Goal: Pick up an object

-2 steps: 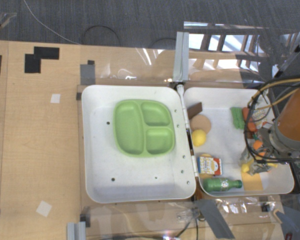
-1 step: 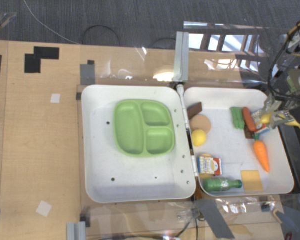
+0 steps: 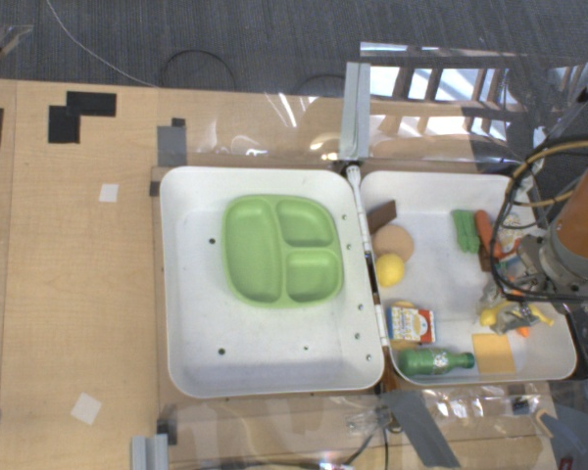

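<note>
Overhead, the wooden worktop (image 3: 69, 292) is carrying two shallow white bins side by side. The left bin (image 3: 191, 360) is holding a green divided tray (image 3: 279, 250) near its middle. The right bin (image 3: 441, 292) is holding the small things. The arm (image 3: 578, 228) is reaching in from the right edge over the right bin's right side, its orange band uppermost and a tangle of cables hanging around the wrist. The jaws (image 3: 510, 311) are pointing down near a small yellow object; whether they are open or closed cannot be told from this angle.

Along the bin's near edge a green bottle (image 3: 436, 362) is lying on its side, with a yellow block (image 3: 493, 352) just beside it and a colourful box (image 3: 412, 323) just above it. Near the divider a brown egg-shaped ball (image 3: 393, 241) is sitting touching a lemon (image 3: 389, 269), and a dark brown block (image 3: 380, 213) is lying just above them. A green block (image 3: 465, 230) is lying toward the far right.
</note>
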`<move>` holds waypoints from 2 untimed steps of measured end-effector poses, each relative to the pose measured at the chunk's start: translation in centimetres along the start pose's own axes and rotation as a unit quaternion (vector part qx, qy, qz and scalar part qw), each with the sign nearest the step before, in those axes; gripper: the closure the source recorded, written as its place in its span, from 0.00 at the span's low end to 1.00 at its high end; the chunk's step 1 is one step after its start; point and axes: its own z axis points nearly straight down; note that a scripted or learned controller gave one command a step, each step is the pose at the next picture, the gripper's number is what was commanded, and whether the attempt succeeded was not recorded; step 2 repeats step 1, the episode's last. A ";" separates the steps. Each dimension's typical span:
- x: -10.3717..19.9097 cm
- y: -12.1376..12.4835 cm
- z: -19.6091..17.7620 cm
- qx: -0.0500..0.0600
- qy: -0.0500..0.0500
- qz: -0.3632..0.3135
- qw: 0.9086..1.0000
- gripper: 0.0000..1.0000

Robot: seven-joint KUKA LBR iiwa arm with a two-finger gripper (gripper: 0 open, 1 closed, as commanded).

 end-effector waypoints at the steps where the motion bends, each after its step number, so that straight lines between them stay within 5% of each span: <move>1: -4.1 7.2 -10.0 0.007 -0.010 -0.004 1.000 1.00; 2: -4.1 7.2 -10.0 0.007 -0.010 -0.004 1.000 1.00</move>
